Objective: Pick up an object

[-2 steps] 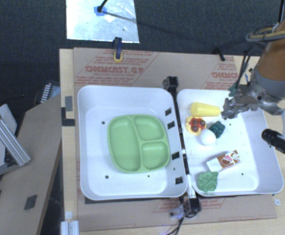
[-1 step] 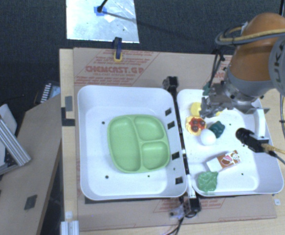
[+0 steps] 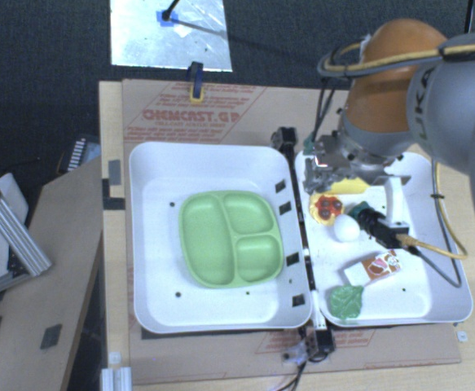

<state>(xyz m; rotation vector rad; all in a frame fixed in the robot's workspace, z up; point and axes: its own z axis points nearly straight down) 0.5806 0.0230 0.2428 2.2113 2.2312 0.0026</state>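
Hovering over the right bin's (image 3: 433, 300) far-left corner, the gripper (image 3: 328, 169) hangs above a yellow block (image 3: 349, 186); its grasp cannot be judged. Just nearer sit a red-topped toy (image 3: 327, 208) and white egg (image 3: 345, 229).

The grey arm (image 3: 457, 96) reaches in from the right, wrist bent downward.
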